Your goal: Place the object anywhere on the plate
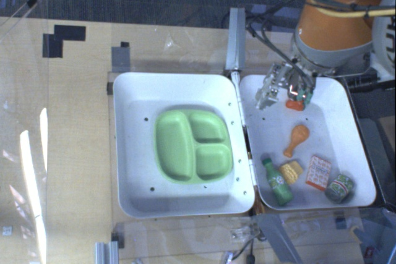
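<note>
1. The gripper (286,88) hangs over the upper part of the right bin (359,133), below the arm's orange band (337,0). Its metal fingers (270,91) point down and to the left, and they look spread, with a gap between them that holds nothing.
2. A small orange-red object (296,103) sits just beside the gripper, under its right side, on the bin floor. Whether the fingers touch it cannot be told from this angle; it is not between them.
3. Further down the right bin lies a toy chicken drumstick (296,140), tan and orange, tilted with its thick end up and to the right.
4. Near the bin's lower edge lie four more things: a green bottle (276,181) on its side, a yellow corn-like piece (291,170) just beside it, a flat printed card or box (318,172) with red markings, and a round green tin (340,187) near the lower right corner.
5. The left bin (133,133) holds the green plate (193,144), a divided tray with one long compartment on the left and two smaller ones on the right. It sits about mid-bin, and nothing lies in its compartments.
6. The plate is well apart from the gripper, with the wall between the two bins in the way.
7. Both bins rest on a pale wooden bench (68,133), with black tape marks (62,38) near its upper left.
</note>
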You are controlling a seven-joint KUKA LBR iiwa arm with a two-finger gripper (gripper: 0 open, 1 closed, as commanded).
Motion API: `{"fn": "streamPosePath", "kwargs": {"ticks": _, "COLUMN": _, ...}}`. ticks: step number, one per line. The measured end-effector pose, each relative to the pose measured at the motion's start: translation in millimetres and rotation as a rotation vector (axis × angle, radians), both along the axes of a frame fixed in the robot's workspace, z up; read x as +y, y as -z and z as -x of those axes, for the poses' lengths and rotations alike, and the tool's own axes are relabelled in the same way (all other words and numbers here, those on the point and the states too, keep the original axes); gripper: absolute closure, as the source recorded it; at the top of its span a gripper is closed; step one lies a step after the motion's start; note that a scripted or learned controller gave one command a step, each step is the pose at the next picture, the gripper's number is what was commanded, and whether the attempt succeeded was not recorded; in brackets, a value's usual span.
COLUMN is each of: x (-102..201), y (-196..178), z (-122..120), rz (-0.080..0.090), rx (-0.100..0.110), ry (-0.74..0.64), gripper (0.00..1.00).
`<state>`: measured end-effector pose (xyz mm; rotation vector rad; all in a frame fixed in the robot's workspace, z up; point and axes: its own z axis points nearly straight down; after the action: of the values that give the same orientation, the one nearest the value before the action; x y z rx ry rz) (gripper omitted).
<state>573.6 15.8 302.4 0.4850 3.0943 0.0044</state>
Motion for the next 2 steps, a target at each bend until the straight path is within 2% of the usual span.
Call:
{"fn": "streamPosePath", "kwargs": {"ticks": 1, "x": 59, "y": 49, "z": 1, "rz": 0.0, "rx": 0.001, "ry": -0.14, "gripper": 1.0}}
{"fn": "streamPosePath", "kwargs": {"ticks": 2, "x": 80, "y": 34, "z": 84, "rz": 0.002, "rx": 0.0, "ry": -0.421, "gripper": 1.0}}
